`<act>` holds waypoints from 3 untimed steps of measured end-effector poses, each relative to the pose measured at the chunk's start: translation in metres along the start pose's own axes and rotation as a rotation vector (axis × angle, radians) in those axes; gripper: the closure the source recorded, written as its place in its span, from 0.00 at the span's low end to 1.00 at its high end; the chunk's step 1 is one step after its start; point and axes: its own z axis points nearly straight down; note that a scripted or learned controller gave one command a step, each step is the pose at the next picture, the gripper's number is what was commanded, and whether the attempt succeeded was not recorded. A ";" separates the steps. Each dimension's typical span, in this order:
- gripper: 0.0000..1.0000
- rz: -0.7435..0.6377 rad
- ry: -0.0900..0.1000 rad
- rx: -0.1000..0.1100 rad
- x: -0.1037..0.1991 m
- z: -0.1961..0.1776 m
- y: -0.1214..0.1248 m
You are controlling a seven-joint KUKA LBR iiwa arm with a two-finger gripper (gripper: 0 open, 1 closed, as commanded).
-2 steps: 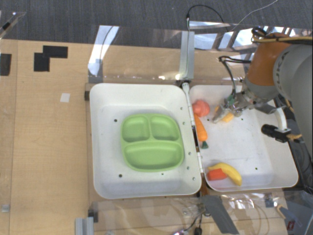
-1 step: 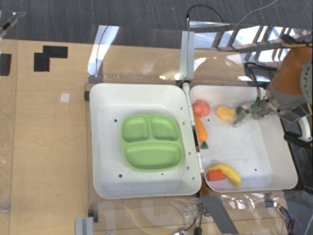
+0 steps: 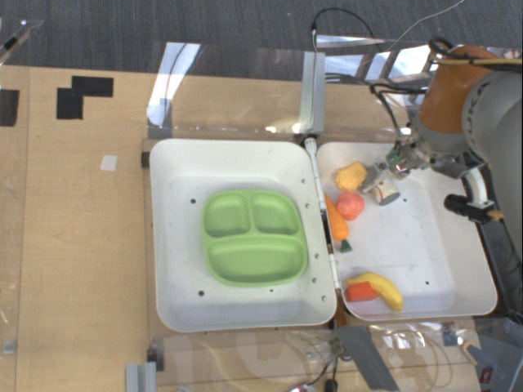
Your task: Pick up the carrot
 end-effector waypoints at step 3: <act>0.00 0.020 0.002 -0.010 0.067 -0.117 -0.045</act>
